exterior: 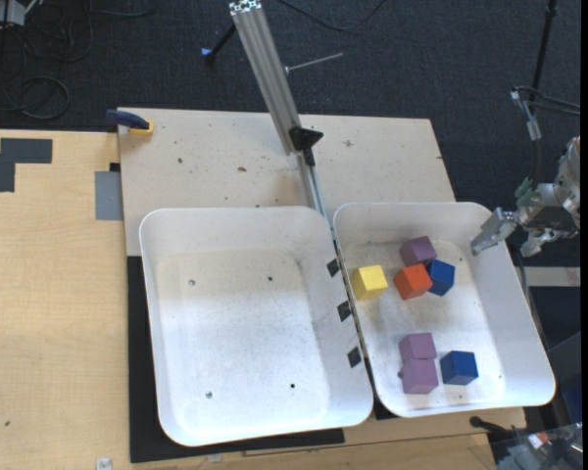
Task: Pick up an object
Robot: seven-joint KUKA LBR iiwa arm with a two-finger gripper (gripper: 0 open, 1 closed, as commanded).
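I am the fingers [502,246], and I hang over the far right edge of the right bin [541,358]. My two tips are spread apart, and there is nothing between them.

The things I can pick are all in the right bin. They are small blocks. A yellow block [370,280] sits alone near the left wall of the bin. An orange block [413,282] sits in the middle. A purple block [417,252] touches it from behind, and a blue block [440,276] touches its right side. Nearer the front, two purple blocks [418,360] sit pressed together, and another blue block [459,366] is just beside them.

I think the blocks are light and hard. They look like wood or foam, but I cannot tell which. I do not think they squash or break. Their sides are flat, so they may slip a little if I pinch at a corner.

I think the yellow block is the easy one. It has room around it, though the bin wall is close on its left. I would pinch it on two flat sides that face each other, right in the middle. The orange block is hard to grab, because its friends are in the way of my tips.
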